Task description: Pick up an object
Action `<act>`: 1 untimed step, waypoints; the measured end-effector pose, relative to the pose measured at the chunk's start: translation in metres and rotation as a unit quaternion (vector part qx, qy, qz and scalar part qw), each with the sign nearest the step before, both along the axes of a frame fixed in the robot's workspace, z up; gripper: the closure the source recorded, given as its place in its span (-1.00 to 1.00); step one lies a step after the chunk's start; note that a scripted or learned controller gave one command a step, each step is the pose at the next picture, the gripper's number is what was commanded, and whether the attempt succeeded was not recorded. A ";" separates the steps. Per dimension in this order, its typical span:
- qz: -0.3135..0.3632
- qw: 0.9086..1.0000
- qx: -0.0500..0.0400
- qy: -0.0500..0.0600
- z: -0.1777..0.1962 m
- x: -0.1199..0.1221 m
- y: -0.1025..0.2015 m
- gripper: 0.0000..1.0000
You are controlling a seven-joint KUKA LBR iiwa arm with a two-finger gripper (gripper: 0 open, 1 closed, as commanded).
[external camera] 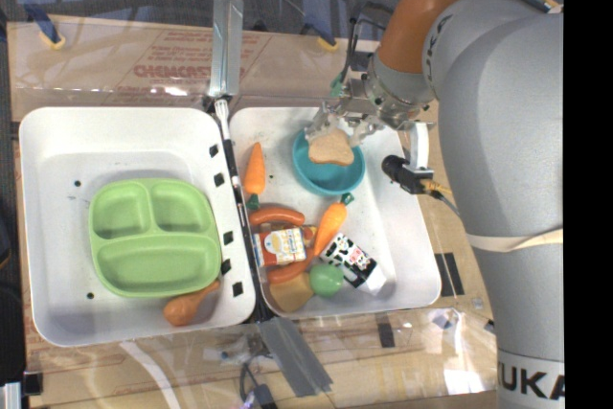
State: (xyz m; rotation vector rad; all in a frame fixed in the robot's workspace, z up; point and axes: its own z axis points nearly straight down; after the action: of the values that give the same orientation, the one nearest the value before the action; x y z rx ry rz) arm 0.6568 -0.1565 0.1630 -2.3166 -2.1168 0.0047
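The left bin (48,206) bears a green divided plate (153,237), with a brown drumstick-like toy (190,306) just below the plate, against the divider wall.

Across the divider, in the right bin (407,235), an orange carrot (254,170) lies left of the teal bowl (329,166). Below and left of the bowl sit a sausage (276,215), a red-labelled packet (283,246), a second carrot (329,225), a green round fruit (326,280) and a black-and-white spotted carton (350,261), all crowded together and touching.

The bowl holds a tan slice of toast (331,148), the likely target. The gripper (343,122) hangs directly over the bowl's upper rim, its fingers splayed either side of the toast's top edge; they look spread apart, and nothing is visibly clamped between them, though the linkage blurs the tips.

My judgement: the toast is thin and lies flat in a curved bowl, so the fingers may close on the rim instead, or skid over the slice and lift nothing. A grip on the rim could tip the bowl onto the nearby carrot. A black fitting (402,172) right of the bowl crowds that side.
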 end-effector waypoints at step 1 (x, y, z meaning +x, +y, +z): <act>-0.087 0.996 -0.001 -0.003 0.079 0.001 -0.006 1.00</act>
State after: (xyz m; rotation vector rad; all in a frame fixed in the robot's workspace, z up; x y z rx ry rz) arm 0.6575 -0.1621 0.2425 -2.4958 -1.9109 -0.0016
